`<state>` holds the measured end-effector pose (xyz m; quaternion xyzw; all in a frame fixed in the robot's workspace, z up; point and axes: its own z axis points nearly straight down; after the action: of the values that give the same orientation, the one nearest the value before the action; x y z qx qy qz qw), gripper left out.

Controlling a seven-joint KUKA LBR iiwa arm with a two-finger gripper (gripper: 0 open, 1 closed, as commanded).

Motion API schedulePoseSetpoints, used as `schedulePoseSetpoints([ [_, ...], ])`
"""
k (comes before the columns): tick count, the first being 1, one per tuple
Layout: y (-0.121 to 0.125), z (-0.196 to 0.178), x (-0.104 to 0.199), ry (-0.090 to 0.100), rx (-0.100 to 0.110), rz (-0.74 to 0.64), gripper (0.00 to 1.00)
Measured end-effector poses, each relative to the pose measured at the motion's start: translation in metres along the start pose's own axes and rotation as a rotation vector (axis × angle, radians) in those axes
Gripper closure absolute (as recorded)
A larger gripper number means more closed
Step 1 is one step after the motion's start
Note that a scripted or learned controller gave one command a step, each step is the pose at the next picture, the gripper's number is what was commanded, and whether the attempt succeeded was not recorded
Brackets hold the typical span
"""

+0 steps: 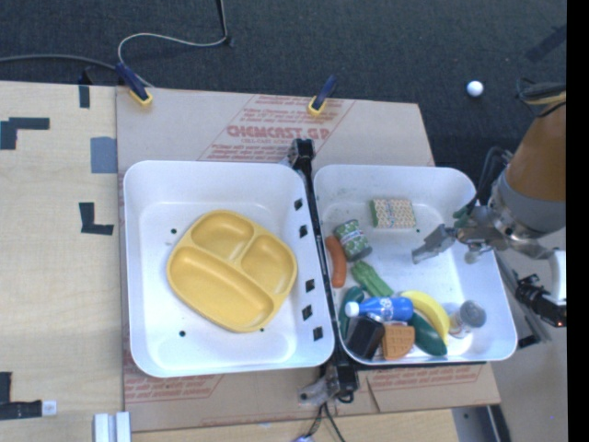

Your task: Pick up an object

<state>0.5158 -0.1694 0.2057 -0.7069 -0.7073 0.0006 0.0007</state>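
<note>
Big yellow tray [233, 269] fills the left bin [147, 339]. Gripper [444, 241] hovers over the right bin [419, 179], fingers spread, holding nothing. Banana [431, 313] lies near-right, long axis diagonal, crowded by blue bottle [379, 308] and hot dog [337, 261].

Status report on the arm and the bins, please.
Hand over right white bin, nothing between its fingers. Toys heaped at near edge, yellow banana included. Yellow divided plate in left bin.

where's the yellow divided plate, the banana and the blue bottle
yellow divided plate [232, 270]: camera view, on the middle ridge between its compartments
banana [429, 308]: camera view, on the middle of its curved body
blue bottle [385, 308]: camera view, on its blue body
</note>
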Motion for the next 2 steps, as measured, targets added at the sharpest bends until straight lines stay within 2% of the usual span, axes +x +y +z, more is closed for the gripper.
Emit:
schedulePoseSetpoints([
  [1, -0.0302, 0.1199, 0.0179, 0.0, -0.006, -0.001, 0.0],
  [2, -0.0298, 0.1102, 0.0171, -0.002, -0.008, 0.001, 1.0],
])
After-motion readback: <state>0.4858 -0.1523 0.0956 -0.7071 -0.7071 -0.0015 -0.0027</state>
